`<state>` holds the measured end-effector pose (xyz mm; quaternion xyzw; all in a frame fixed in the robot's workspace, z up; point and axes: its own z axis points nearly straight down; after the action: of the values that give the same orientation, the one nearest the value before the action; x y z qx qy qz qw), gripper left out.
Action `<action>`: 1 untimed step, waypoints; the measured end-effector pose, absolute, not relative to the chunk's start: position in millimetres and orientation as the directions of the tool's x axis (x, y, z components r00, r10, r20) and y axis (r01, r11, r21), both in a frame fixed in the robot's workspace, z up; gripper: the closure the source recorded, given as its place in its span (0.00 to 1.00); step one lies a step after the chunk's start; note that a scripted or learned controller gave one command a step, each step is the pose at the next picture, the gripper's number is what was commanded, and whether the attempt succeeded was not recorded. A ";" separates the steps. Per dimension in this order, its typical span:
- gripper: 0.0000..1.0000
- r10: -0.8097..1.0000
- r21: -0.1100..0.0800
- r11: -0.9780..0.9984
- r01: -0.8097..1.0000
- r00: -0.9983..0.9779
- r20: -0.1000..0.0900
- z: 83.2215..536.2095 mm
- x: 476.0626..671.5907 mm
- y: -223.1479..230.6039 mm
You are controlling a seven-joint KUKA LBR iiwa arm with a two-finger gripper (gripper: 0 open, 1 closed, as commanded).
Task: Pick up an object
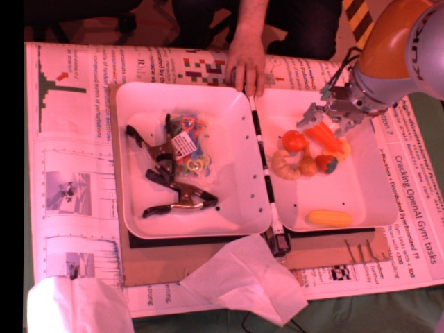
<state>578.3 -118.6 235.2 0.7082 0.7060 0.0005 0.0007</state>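
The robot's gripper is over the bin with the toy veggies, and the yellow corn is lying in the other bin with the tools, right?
Not quite. The gripper is over the right bin with the toy vegetables, but the yellow corn lies in that same bin, near its front edge, not in the left bin with the tools. The camera view shows this.

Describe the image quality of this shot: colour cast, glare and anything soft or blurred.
Camera view: a strong pink-red cast tints everything; the left bin and right bin glare nearly blown-out white; the gripper over the toy vegetables is slightly soft; the bag of coloured rings and the printed posters are too blurred to read.
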 end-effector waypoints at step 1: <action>0.00 1.000 -0.005 -0.004 1.000 0.004 -0.001 178.3 585.8 -117.0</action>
<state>585.8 -117.0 178.3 0.7084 0.7058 -0.0018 -0.0014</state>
